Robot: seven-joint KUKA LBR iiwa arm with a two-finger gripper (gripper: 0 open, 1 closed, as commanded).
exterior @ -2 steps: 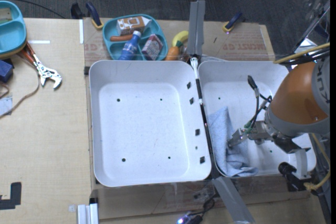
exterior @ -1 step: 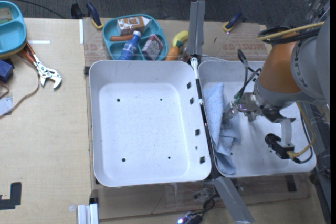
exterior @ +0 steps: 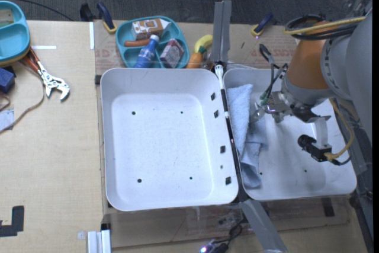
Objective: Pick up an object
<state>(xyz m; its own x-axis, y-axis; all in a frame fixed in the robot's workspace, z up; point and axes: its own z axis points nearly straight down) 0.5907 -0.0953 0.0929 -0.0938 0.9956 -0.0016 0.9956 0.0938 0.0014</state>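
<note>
Dark carpet lies beyond the wooden bench [exterior: 53, 157], which bears two white bins. In the right bin [exterior: 296, 183] a light blue cloth [exterior: 241, 121] is bunched against the left wall, with the gripper [exterior: 265, 108] low just beside its right edge. Whether it is spread or closed I cannot tell. By my reading this is the approach before a grasp; next it must settle onto a fold and close.

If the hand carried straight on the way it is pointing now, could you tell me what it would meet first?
Most likely the light blue cloth, lying just left of the hand in the right bin; height is hard to judge from above.
</note>
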